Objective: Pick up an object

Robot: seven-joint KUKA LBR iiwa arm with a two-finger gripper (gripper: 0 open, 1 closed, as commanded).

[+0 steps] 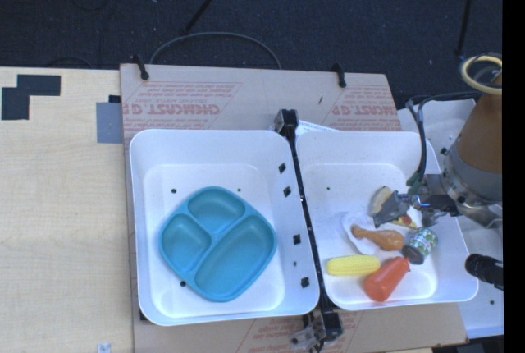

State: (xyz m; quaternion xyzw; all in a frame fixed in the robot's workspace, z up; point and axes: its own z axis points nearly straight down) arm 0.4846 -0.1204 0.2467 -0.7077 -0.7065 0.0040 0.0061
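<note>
L bin (164, 154) has a blue tray (217, 243); R bin (344, 154) has corn (353, 265), orange bottle (385, 279), drumstick (379, 238). Gripper (399, 208) low over R bin items, can't tell its grip.

A blue plate (217, 242) is seen in the left bin (148, 179). In the right bin (344, 171), the gripper (399, 208) is lowered just above a drumstick (379, 237); below the drumstick, corn (352, 265) and an orange bottle (385, 278) are laid.
</note>
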